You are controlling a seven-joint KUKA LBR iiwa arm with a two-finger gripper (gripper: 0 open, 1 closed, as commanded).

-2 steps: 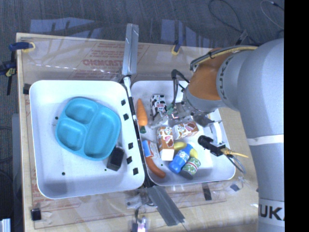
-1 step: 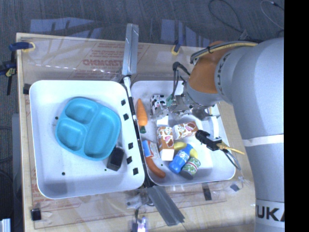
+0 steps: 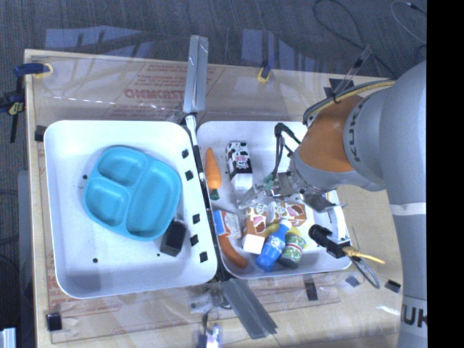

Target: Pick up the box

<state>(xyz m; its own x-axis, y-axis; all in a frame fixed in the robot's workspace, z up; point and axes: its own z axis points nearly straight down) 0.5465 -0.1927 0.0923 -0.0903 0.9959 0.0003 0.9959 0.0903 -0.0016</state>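
Observation:
An orange and white patterned box (image 3: 255,221) lies flat in the middle of the right bin (image 3: 325,265), among other items. A small black-and-white cow-patterned carton (image 3: 238,158) stands at the bin's back left. My gripper (image 3: 280,187) hangs low over the right bin, just above the back edge of the patterned box and to the right of the carton. The grey wrist with its orange band (image 3: 326,145) covers the bin's back right part.
A carrot (image 3: 212,170) lies along the right bin's left wall, and a sausage (image 3: 232,251) lies at the front. A blue cup (image 3: 271,251) and a green bottle (image 3: 292,248) crowd the box's front. The left bin (image 3: 65,267) holds a blue divided plate (image 3: 132,191) and a small black block (image 3: 172,239).

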